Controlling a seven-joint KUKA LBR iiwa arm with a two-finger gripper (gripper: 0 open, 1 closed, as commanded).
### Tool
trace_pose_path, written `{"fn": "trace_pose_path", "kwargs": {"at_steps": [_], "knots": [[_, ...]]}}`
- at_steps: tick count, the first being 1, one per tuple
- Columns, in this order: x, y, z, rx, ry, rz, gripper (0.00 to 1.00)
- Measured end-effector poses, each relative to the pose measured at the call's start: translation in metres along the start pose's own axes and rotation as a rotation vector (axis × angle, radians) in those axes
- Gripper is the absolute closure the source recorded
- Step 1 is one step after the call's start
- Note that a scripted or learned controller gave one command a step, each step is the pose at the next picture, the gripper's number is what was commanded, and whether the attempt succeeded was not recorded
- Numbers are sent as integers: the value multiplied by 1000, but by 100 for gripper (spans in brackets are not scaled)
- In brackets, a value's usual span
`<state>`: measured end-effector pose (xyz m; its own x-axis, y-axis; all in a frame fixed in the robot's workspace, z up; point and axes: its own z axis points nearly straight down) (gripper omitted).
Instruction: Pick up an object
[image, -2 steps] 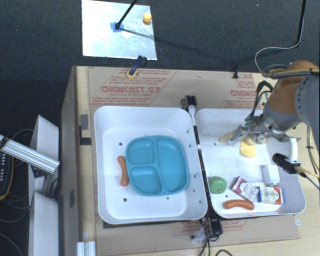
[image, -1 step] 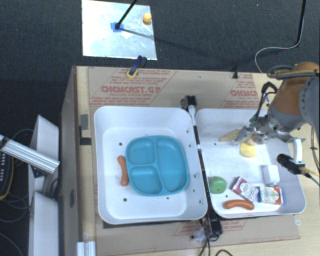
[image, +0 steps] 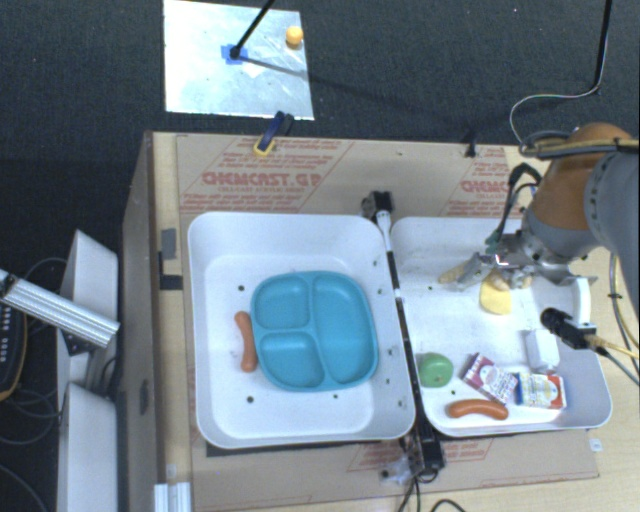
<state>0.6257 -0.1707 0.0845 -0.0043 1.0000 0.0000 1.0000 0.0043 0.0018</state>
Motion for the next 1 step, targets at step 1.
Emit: {"fn": "trace_pose_path", "kwargs": {"at_steps": [1], "knots": [[-7, -10, 0, 0, -1, 3, 0]]}}
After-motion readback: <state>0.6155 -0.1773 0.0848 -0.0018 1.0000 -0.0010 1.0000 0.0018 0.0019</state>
